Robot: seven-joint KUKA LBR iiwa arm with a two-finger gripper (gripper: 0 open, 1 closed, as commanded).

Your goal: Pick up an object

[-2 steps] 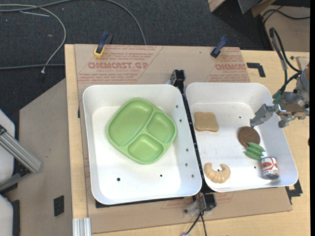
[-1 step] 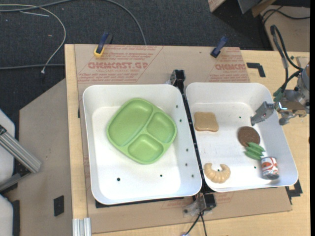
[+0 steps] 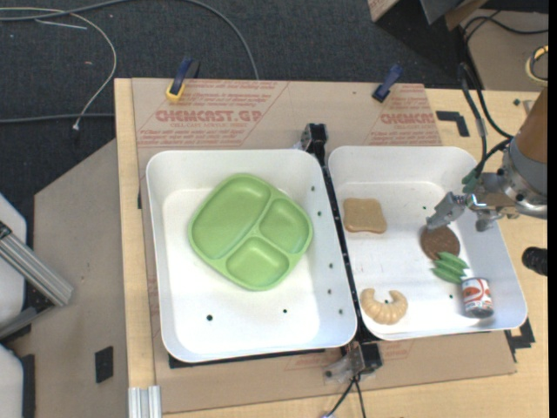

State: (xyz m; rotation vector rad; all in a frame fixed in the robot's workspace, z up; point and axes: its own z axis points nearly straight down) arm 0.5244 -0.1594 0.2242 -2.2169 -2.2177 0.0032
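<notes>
We are hovering the end effector [image 3: 459, 209], finger state unclear, just above the flat brown oval piece [image 3: 439, 242]; we are judging a centred, straight descent best.

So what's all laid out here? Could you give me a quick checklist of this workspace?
Surface: a brown board bearing two white bins, left bin and right bin, side by side.
Job's things: in the right bin, a bread slice, a croissant, a brown disc, a green pod and a small can.
Clutter: a green divided plate in the left bin.
Gripper: the gripper hovers just above the brown disc.
Cables: a grey cable on the floor.
Surroundings: dark carpet; blue clamps on the board's far edge.
</notes>
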